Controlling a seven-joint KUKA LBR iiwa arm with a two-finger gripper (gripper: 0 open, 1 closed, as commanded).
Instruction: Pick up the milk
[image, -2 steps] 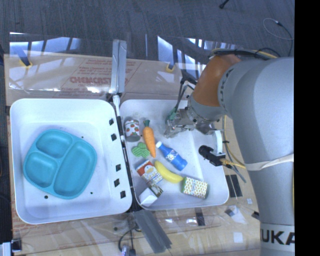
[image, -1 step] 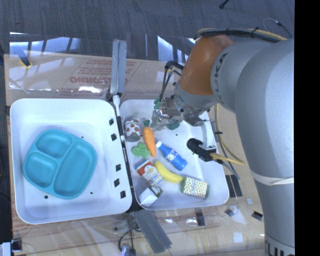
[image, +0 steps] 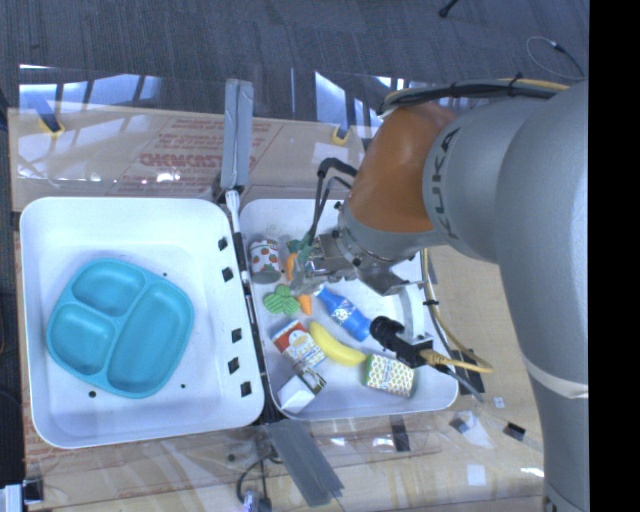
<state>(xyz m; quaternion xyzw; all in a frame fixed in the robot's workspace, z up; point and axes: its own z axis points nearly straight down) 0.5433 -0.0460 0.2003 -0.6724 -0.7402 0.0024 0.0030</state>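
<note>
Grey arm (image: 520, 200) with orange band: nearest the lens, reaching in over right bin (image: 440, 400).

Milk (image: 297, 388): judged to be the white carton, lying on its side at near-left corner of right bin.
Red-and-white box (image: 299, 343): just beside it, farther back.
Banana (image: 337, 346), blue bottle (image: 343, 313), patterned box (image: 388, 375): near, mid-bin.
Gripper (image: 310, 262): low over far part of bin, well apart from milk; opening cannot be told.

Step in hand: approach, milk not yet grasped.
Next move calls for: shifting toward near-left corner, descending clear of the box.
</note>
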